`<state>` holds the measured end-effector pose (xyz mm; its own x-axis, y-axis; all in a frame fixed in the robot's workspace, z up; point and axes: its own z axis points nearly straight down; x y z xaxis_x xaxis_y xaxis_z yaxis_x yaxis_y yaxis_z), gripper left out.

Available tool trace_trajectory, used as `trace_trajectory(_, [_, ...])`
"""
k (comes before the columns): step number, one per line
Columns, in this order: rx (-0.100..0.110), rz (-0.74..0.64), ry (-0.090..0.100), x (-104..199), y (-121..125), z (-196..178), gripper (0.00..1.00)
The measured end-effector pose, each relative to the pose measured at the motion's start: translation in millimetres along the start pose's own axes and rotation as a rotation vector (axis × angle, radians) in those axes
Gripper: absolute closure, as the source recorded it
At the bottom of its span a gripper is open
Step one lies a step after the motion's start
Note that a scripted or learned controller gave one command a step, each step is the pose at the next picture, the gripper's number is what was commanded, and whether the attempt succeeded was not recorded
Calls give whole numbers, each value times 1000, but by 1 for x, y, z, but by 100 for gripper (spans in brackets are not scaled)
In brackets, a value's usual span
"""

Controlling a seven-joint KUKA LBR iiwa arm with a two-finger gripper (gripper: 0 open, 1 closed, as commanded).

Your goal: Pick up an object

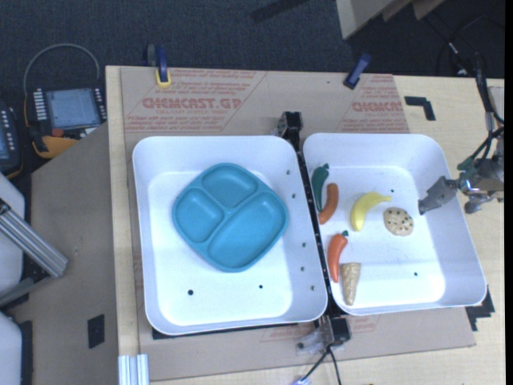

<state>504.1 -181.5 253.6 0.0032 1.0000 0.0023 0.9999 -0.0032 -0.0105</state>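
**End effector poised at the right bin's edge, toys waiting inside**

The nearest candidate for picking is the cookie (398,221), a speckled tan disc lying flat on the bin floor just to the left of the end effector (437,196) and a little below it in the view. Just beyond the cookie lies the banana (365,208), curved and yellow. Farther from the end effector, along the bin's far wall, sit a green pepper (320,179), an orange carrot (329,202), a second carrot (337,254) and a pale cone-shaped piece (350,282). All of these rest in the right bin (433,291). The left bin (160,295), well away from the end effector, holds a blue divided plate (231,216).

To do this step well, I judge the cookie the easiest target: it lies apart from its neighbours, so the tool can come straight down over it without nudging the banana. Being flat and low, it likely needs a deep descent to the bin floor and a centred approach.

The arm enters from the right, its dark tool reaching over the right bin's rim toward the toys. Nothing is visibly held, and whether the end effector is released or clenched I cannot tell at this size.
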Motion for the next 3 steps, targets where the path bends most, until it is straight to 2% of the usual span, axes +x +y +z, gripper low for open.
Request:
trace_trajectory(1, [-11, -3, -3, 0, 2, -5, 0])
trace_trajectory(2, [-3, -2, 1, 0, -3, 57, 0])
trace_trajectory(3, [-9, -3, -2, -3, -5, 117, 0])
